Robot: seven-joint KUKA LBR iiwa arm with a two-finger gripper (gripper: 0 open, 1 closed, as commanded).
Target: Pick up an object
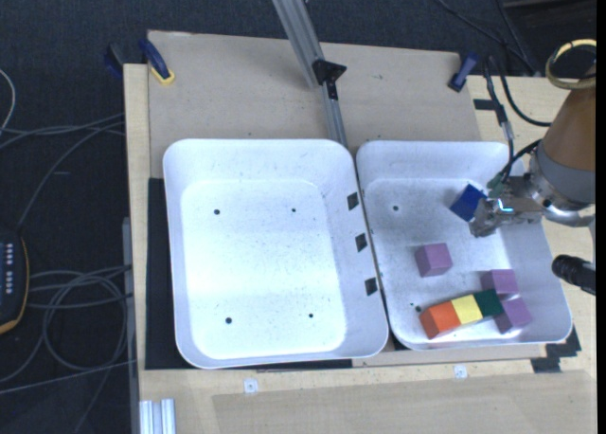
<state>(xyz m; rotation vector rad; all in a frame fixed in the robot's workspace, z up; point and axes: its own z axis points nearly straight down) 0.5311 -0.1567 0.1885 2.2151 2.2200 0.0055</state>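
Observation:
A blue block lies in the right bin, near its far right side. My gripper hangs right against this block's right edge, reaching in from the right under the arm's orange band. The wrist hides how the block and the gripper meet. A purple cube sits in the middle of the bin. At the near edge lies a bar of orange, yellow and green blocks, with two purple blocks beside it.
The left bin stands beside the right one, split from it by a ridge with black clips. A slanted metal rail crosses the bench's far side. Cables lie on the floor at left.

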